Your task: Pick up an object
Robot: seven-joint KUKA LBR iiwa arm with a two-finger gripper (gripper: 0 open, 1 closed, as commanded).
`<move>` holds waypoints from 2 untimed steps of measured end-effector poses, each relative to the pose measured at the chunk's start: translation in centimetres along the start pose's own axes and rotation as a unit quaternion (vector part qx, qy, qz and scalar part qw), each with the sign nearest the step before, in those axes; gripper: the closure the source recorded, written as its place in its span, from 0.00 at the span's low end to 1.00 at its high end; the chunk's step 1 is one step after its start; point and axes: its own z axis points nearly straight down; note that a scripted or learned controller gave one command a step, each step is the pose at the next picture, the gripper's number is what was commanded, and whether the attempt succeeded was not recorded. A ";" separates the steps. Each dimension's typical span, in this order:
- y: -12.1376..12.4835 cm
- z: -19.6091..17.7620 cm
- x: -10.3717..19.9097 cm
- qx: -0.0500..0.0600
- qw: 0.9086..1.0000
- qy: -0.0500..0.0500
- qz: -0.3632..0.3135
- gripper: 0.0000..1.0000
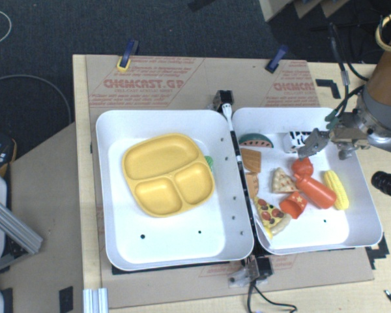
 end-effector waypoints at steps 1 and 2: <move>0.1 -0.3 0.0 -0.003 1.000 -0.001 -0.001 0.00; 0.0 4.0 -0.4 0.000 1.000 0.000 0.000 0.00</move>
